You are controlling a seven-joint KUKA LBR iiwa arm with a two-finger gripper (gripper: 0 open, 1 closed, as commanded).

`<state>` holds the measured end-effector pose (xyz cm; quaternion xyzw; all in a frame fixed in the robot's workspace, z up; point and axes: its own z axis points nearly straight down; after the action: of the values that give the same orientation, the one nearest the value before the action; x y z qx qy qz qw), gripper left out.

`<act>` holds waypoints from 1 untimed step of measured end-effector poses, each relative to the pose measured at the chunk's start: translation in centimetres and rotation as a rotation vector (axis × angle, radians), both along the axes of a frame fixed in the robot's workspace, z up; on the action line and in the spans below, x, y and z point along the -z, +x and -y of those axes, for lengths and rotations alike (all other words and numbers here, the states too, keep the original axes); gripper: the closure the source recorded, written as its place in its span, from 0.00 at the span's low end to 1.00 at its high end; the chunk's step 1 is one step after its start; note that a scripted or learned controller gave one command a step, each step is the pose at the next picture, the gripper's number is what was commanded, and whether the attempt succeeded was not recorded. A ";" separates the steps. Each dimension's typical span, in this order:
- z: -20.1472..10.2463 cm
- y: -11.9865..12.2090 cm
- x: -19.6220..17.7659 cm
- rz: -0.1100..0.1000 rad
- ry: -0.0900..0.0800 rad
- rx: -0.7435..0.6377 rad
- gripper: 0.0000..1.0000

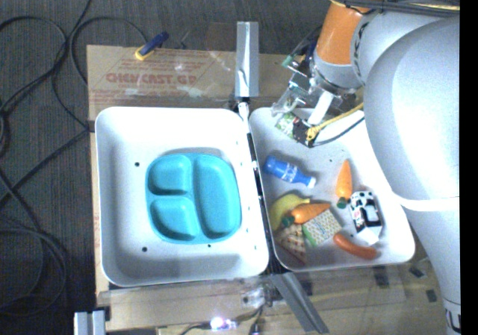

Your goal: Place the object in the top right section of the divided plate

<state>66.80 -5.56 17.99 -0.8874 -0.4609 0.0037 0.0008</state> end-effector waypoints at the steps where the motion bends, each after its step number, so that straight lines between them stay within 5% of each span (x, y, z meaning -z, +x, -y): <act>1: 4.1 -3.5 -1.7 -0.001 0.003 -0.327 1.00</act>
<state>63.31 -9.70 19.73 -0.8007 -0.5991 0.0036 0.0018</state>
